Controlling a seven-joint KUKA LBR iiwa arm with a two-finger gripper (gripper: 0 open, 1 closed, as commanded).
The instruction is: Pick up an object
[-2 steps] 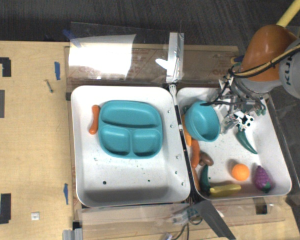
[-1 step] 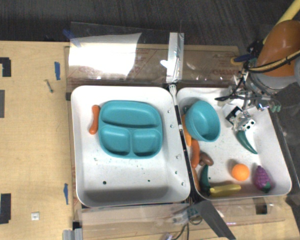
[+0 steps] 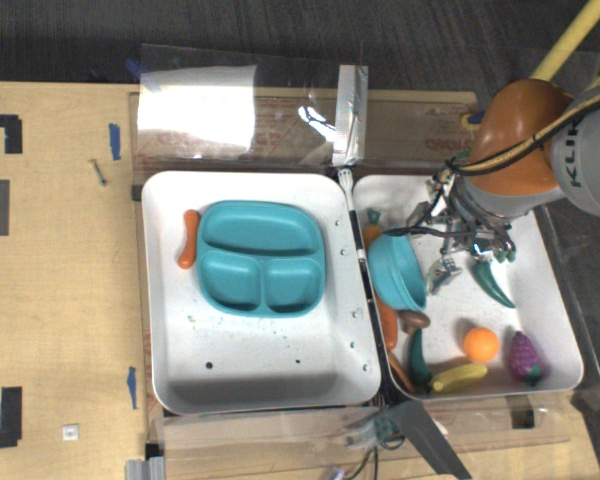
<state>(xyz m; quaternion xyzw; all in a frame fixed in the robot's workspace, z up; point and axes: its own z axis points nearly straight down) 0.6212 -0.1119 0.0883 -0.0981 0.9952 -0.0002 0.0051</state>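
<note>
Right white bin, packed with toy food: orange ball near the front, purple grape cluster just right of it, yellow banana at the front edge, dark green pepper by the arm. Teal bowl tipped on its side against the left wall, brown mushroom just below. Above the bin's middle, pincer on the grey arm with orange band; spread or pressed together, cannot tell. Left white bin with teal divided plate, orange sausage beside its left side. Both bins on tan tabletop.
</note>
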